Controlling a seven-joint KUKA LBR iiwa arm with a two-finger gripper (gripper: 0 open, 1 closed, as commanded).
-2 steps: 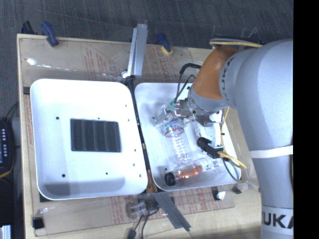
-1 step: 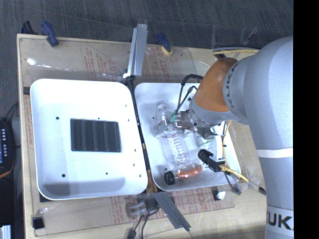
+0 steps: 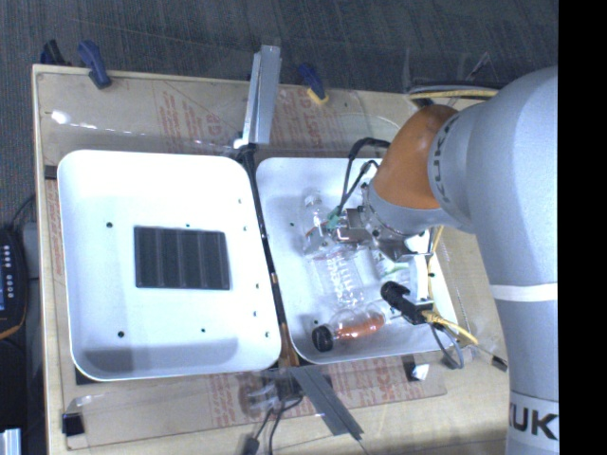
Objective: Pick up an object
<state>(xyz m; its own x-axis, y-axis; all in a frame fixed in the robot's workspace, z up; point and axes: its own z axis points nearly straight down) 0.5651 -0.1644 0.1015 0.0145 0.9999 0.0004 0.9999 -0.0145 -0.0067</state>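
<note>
I am hovering my pincer (image 3: 353,227), grip state unclear, just beside the clear bottle (image 3: 334,263), nothing lifted yet.

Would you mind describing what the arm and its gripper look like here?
The arm is smooth, rounded, light grey, with an orange band above the wrist. Black letters "UK" show on its lower part. Black cables loop beside the wrist. The gripper is a small metallic assembly.
</note>
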